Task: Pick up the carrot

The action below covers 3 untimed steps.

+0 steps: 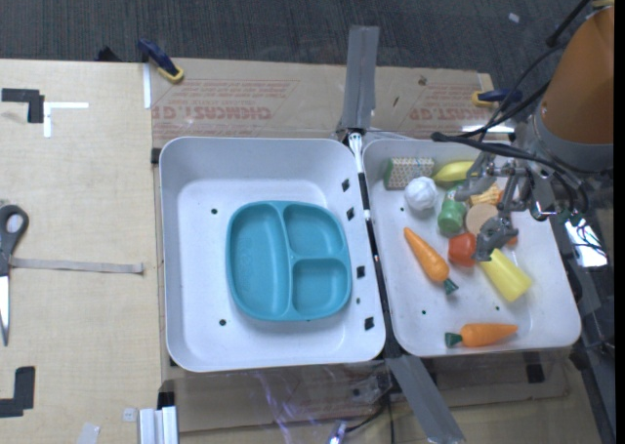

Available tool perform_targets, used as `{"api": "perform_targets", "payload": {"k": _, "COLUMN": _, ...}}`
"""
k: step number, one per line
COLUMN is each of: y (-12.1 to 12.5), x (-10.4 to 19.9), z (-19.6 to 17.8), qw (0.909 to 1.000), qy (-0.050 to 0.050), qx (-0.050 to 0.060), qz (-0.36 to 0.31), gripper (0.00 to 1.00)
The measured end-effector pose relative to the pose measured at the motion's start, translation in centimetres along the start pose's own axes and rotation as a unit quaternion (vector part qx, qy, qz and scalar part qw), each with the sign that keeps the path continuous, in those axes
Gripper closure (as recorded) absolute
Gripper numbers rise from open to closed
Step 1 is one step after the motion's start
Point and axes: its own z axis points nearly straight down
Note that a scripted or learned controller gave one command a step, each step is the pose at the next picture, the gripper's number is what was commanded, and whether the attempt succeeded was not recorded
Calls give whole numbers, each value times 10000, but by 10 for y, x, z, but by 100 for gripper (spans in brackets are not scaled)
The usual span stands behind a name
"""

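We see the jaws [495,233] above the right bin [547,330], near a carrot [428,255]; we cannot tell their state.

The counter [78,315] carries two white bins [186,237] at center frame, scissors [8,266] at the left edge, cardboard [254,105] behind.

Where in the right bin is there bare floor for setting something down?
In the right bin, bare floor lies front-left, between the two carrots. The back half around the gripper is crowded with toy food.
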Motion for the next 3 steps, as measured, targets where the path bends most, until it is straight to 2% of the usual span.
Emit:
{"api": "perform_targets", "payload": {"k": 1, "y": 3, "x": 4, "z": 136, "qw": 9915, "qy": 2, "qx": -1, "qz": -1299, "gripper": 0}}
{"api": "perform_targets", "payload": {"k": 2, "y": -10, "x": -1, "z": 156, "qw": 9994, "qy": -170, "qx": 21, "qz": 303, "gripper": 0}}
{"api": "perform_targets", "payload": {"k": 3, "y": -25, "x": 7, "z": 167, "qw": 9592, "qy": -10, "qx": 3, "qz": 2826, "gripper": 0}}
